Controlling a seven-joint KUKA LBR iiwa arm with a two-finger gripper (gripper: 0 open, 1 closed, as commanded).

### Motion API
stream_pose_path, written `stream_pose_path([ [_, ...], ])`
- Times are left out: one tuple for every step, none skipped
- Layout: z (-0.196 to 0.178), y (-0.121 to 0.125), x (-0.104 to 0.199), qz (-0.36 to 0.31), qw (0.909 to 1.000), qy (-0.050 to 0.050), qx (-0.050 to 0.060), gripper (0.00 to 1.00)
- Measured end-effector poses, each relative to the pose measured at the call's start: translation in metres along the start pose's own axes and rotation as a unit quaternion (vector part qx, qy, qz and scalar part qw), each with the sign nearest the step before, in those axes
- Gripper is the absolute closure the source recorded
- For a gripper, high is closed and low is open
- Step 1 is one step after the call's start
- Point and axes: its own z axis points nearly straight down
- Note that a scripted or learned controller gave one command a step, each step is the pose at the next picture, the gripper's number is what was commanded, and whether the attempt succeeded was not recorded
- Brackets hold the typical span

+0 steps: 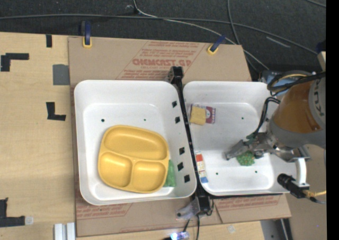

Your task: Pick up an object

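Note:
My gripper is low in the right bin, toward its right side, on the grey arm with the orange band. A small green object lies right under and against the gripper's tip. A yellow and purple packet rests near the bin's far left corner. A narrow red, white and blue item lies along the bin's left wall. In the left bin sits a yellow divided tray, with a green item tucked at its right edge.
A black divider strip runs between the two bins. Both bins stand on a cardboard sheet held by clamps at the back. Cables trail over the dark area behind. The arm covers the right bin's right wall.

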Motion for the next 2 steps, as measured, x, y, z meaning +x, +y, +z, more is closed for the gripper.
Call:
stream_pose_path([
  [-0.010,0.000,-0.001,0.000,1.0000,-0.001,-0.001,1.00],
  [-0.054,0.006,0.002,-0.001,1.0000,0.000,-0.001,1.00],
])
